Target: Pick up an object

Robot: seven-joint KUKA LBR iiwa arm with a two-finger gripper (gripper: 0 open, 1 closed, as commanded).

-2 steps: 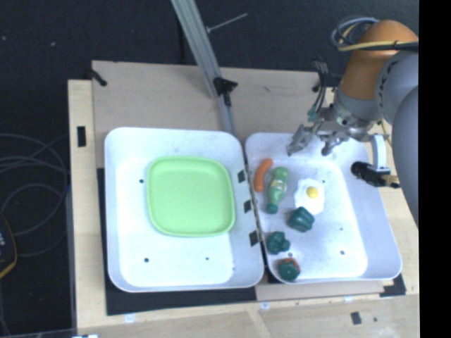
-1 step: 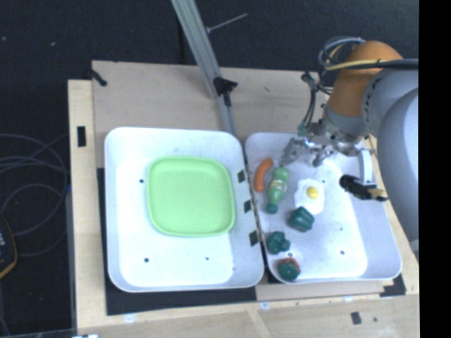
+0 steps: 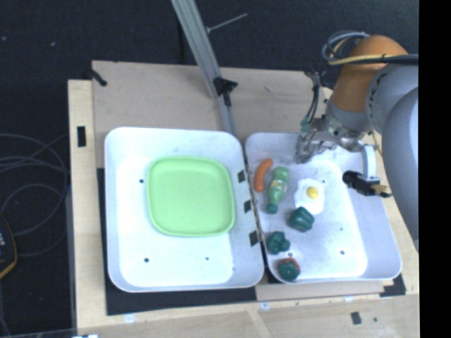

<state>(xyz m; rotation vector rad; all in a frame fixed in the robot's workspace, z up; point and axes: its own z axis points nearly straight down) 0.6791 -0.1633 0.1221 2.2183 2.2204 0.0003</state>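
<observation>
Fried egg (image 3: pixel 310 195) lies mid-bin, bare floor rightward; end effector (image 3: pixel 307 148) near far rim, state unclear.

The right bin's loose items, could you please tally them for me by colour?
Green: 3, a bottle and two dark green pieces
Orange: 1, a sausage-shaped piece
White with a yellow centre: 1, a fried egg
Red and green: 1, a small piece at the near rim
Total: 6
</observation>
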